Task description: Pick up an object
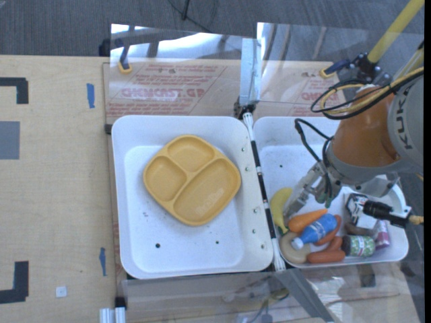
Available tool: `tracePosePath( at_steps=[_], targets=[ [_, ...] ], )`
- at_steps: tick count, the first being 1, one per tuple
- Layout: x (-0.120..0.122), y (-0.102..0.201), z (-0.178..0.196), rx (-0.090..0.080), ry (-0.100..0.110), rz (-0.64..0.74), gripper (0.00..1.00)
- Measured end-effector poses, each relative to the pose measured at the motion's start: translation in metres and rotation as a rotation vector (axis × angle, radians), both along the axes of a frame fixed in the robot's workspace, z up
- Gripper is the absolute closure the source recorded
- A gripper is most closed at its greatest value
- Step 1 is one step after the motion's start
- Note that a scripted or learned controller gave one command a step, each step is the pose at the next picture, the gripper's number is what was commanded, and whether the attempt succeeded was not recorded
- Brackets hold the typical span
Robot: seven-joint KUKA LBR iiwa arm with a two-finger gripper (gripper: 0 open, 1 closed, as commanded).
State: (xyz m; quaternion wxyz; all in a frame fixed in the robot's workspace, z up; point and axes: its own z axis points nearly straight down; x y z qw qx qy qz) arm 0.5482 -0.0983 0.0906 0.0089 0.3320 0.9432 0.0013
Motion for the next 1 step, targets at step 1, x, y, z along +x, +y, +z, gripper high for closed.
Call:
tracePosePath(
  at_steps=[1],
  targets=[
    [-0.0021,-0.0381,-0.0005,0.0,0.001,0.142,0.0]
  ],
)
